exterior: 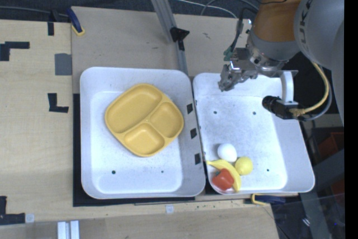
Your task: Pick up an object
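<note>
1. Hand (228,82) hangs over the far edge of the right bin (263,120), nothing visible between its parts; whether it is released or clenched, I cannot tell.
2. Left of that bin, a yellow divided plate (144,119) lies in the left bin (95,120).
3. In the right bin's near-left corner sit a white ball (226,151), a banana (224,165), a red piece (224,178) and a small yellow round piece (244,165).
4. Step, as I judge it: approach. Next calls for travelling toward that corner and descending.
5. The banana's long axis seems to run from the bin's left wall toward its middle, curving nearward.
</note>
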`<state>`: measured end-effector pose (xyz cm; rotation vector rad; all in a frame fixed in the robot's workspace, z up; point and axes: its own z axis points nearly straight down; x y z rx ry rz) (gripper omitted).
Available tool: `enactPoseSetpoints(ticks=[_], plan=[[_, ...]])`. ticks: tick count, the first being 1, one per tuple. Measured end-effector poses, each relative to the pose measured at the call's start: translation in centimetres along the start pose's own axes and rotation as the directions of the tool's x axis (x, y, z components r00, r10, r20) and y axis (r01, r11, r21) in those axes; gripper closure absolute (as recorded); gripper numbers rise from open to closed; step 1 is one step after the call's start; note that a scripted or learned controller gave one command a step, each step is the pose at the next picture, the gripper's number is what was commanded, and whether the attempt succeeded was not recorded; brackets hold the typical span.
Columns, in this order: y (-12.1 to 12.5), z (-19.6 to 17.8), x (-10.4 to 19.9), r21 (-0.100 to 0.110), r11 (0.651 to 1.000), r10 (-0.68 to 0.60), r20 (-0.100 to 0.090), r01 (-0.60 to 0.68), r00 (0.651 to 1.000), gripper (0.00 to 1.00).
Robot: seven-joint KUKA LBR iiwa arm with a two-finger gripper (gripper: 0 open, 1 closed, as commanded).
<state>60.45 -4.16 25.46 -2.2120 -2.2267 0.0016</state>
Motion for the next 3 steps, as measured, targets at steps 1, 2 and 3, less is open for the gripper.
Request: enactPoseSetpoints(ticks=[1,2,3], plan=[[-0.2,0.8,4.4,0.0,1.0,0.001,0.0,-0.001,1.0,1.0],[-1.3,2.0,8.7,0.001,1.0,0.001,0.001,-0.001,1.0,1.0],[-2.0,3.4,13.5,0.001,1.0,0.001,0.001,-0.001,1.0,1.0]])
